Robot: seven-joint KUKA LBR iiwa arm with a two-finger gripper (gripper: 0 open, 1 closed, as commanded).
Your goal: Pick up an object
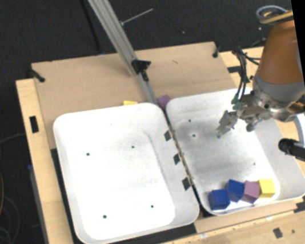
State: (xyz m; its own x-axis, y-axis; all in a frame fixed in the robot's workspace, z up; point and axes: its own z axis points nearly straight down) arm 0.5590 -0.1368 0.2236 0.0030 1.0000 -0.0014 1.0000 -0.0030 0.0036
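Blocks point(240, 191) cluster at right bin's point(197, 111) near edge; my claw point(235, 122) hovers above, released, empty; next, descend onto one.

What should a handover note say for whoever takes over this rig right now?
Gripper: above the upper part of the right bin, nothing visibly between its fingers.
Objects: two blue blocks, a purple block and a yellow block bunched at the right bin's near edge. Small yellow piece and purple piece sit behind the bins.
Done: no pick yet.
Left: descend on a block, grasp, lift.
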